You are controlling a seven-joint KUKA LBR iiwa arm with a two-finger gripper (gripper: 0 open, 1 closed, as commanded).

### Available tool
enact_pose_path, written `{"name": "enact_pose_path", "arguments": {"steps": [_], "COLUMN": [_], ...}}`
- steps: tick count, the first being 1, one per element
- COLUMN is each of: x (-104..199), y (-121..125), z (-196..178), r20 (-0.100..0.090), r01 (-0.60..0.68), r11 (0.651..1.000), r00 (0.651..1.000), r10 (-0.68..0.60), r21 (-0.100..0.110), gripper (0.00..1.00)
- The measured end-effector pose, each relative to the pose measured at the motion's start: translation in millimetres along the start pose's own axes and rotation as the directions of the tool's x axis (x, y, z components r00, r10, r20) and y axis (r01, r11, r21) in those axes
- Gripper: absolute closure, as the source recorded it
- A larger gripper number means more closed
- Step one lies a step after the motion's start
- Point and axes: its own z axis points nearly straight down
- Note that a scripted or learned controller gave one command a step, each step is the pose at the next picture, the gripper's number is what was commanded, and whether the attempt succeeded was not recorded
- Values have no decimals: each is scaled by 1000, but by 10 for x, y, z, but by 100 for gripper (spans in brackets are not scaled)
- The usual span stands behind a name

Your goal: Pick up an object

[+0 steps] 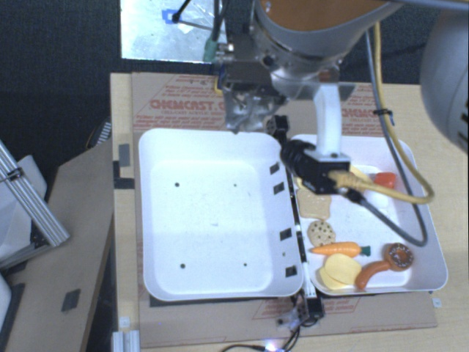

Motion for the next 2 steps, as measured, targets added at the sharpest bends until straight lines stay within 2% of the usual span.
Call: {"name": "enact_pose_path", "arguments": {"steps": [1, 2], "x": [-3, -3], "y": [1, 1], "z": [1, 0], "r20": [1, 1], "r01": [0, 0], "r11": [1000, 1000], "r00": [1000, 1000], "r10": [0, 0], "r21": [0, 0], "gripper": [100, 0]}}
